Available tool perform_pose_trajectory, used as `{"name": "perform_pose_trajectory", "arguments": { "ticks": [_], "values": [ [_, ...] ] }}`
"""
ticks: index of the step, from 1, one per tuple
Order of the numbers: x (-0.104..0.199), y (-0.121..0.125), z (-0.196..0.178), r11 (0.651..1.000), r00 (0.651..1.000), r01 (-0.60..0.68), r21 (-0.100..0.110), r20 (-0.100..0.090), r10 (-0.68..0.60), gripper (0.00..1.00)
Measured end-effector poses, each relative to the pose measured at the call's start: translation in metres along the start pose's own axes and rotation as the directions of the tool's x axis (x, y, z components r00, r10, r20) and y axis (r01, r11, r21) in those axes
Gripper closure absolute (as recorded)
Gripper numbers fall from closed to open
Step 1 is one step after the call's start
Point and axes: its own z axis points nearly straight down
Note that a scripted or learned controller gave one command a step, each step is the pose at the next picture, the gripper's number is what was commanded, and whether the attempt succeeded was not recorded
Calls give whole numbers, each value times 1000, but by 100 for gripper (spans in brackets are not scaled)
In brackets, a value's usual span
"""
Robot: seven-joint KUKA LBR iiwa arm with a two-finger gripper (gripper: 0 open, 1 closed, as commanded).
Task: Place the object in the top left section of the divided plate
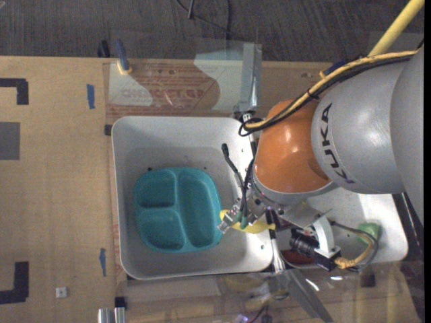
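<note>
A smooth teal three-section divided plate [178, 208] is seen flat in the left white bin [135, 147], while a yellow object [252, 225] is clamped in the tool [237, 218] at its right rim under the bent grey arm [363, 126].

Teal divided plate [176, 208] in left bin [135, 140], yellow object [252, 226] beside

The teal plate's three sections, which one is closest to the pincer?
The long section along the divided plate's right side, running its full height; the pincer sits just off it, while the two smaller sections lie farther left.
</note>
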Motion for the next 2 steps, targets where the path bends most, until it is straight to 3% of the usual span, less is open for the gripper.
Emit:
{"name": "perform_pose_trajectory", "arguments": {
  "ticks": [1, 2],
  "values": [
    [72, 59, -49, 1000, 1000, -31, 1, -1, 31, 100],
    [73, 57, -50, 997, 997, 71, 3, -2, -71, 100]
  ]
}}
